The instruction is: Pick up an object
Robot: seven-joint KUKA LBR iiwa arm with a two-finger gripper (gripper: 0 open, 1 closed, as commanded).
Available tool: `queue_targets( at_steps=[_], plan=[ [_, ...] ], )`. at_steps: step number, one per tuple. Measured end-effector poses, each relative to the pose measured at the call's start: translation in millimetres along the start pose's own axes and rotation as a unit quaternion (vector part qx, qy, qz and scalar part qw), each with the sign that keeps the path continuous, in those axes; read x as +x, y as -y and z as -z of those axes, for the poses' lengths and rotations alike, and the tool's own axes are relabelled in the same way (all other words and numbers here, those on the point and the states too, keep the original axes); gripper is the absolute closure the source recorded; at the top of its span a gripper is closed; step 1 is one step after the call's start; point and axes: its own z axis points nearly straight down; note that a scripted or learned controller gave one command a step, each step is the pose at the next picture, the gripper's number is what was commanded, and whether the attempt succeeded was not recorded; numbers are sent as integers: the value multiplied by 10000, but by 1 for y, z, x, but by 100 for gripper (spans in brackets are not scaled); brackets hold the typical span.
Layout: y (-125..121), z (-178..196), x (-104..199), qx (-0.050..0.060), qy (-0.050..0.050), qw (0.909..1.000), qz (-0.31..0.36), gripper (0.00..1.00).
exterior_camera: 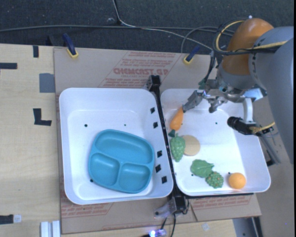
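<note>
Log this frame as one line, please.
phase: reaching | gripper: open, above right bin | nearest: carrot | held: nothing

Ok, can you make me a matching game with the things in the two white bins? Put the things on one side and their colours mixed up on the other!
Things:
1. tray, in the left bin
2. carrot, near the top of the right bin
3. cookie, in the middle of the right bin
4. leaf, near the bottom of the right bin

Colours:
A. green
B. pale tan
C. blue
D. orange

Pairs: 1-C, 2-D, 3-B, 4-A
</note>
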Motion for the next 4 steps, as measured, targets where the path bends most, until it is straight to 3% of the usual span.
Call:
queue_targets(
  at_steps=[1, 2, 4],
  plan=[
    [2, -62, 5, -34, -3, 10000, 5, 0],
    [2, -50, 5, -34, 1, 10000, 11, 100],
    [7, 71, 12, -70, 4, 10000, 2, 100]
  ],
)
